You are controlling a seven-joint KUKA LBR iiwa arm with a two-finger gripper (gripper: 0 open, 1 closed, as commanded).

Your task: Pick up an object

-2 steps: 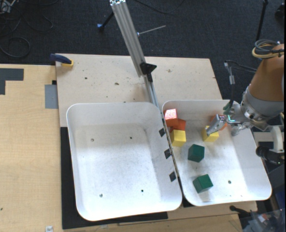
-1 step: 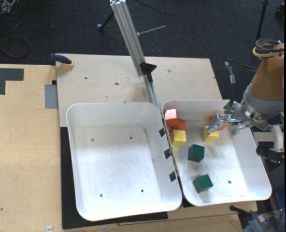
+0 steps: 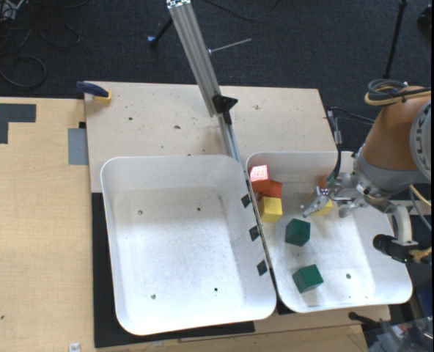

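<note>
Gripper (image 3: 321, 200) position: low inside the right bin (image 3: 363, 295), near its upper middle, reached in from the right on the grey arm (image 3: 393, 152) with its orange band. Whether it is open or closed cannot be told. A small yellow piece (image 3: 324, 208) lies right at its tip. Left of it, against the bin's left wall, an orange block (image 3: 268, 189) and a yellow block (image 3: 271, 208) touch. Two green blocks (image 3: 298, 232) (image 3: 307, 277) lie lower down, apart. The left bin (image 3: 129, 189) sits alongside.

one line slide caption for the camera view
KUKA arm's gripper hovers in the right bin near two green blocks, with orange and yellow blocks nearby.
</note>
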